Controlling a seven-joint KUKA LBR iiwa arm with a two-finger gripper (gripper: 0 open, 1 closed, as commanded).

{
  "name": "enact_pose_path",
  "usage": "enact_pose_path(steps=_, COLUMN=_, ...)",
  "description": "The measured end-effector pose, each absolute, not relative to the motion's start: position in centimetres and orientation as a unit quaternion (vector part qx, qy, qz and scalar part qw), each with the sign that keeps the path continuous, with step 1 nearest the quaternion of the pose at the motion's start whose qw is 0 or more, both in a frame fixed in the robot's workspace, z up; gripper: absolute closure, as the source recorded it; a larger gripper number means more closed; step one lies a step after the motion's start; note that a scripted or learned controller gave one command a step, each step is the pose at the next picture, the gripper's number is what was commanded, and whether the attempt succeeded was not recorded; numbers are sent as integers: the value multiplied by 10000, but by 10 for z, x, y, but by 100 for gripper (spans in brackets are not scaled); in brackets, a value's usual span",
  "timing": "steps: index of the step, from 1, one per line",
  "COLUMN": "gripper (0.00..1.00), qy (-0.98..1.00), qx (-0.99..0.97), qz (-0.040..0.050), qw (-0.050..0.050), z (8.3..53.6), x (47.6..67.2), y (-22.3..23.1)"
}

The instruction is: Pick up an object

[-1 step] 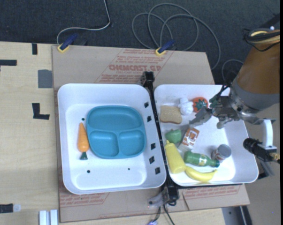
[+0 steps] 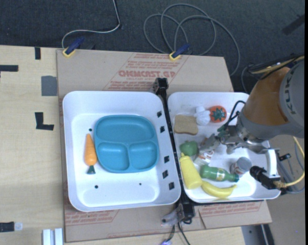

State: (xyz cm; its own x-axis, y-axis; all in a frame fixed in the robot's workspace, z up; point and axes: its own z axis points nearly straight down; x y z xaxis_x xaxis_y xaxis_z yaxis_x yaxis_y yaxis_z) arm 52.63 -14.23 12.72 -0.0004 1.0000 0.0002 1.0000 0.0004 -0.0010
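Dark carpet-like floor (image 2: 41, 9) behind; pale wooden bench (image 2: 21, 137) topped by a cardboard sheet (image 2: 143, 70), grey cables (image 2: 194, 29) looping

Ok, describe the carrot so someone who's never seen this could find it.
Look in the left white bin, the one holding the blue divided plate. The carrot lies just left of that plate, beside it: the sole orange thing there, slim, dark tip toward the camera.

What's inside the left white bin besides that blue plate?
A blue divided plate fills the left bin's middle; a toy carrot lies beside it. Whatever sits beneath the plate is covered.
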Motion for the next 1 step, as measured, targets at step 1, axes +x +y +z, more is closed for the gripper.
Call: enact_pose_path(steps=1, gripper=0, qy=-7076, qx=-7065, qz=-90, qw=-77, z=107, x=517, y=-138)
